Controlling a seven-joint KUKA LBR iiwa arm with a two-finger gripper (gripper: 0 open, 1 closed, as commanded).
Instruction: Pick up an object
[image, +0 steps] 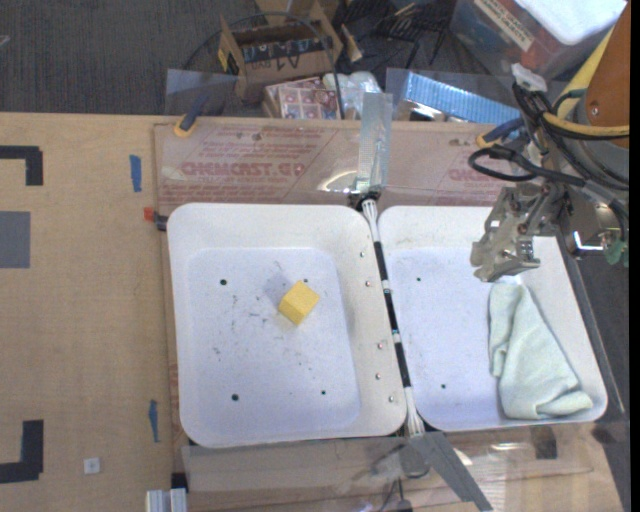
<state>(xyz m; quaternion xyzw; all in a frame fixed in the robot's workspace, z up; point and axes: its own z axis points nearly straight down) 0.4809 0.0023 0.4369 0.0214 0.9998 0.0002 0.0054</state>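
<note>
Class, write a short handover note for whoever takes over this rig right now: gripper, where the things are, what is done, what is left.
Gripper: low over the right bin, just above the top end of the pale cloth; nothing visible between its fingers.
Yellow block: lying alone in the left bin.
Cloth: along the right bin's right side.
Done: no pick yet.
Left: grasp one object, probably the cloth, and lift it.

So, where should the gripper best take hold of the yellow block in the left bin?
Probably across two opposite flat sides of the yellow block, coming straight down from above. It lies alone near the middle of the left bin, turned cornerwise to the bin walls, so the gripper would need to rotate to match.
</note>
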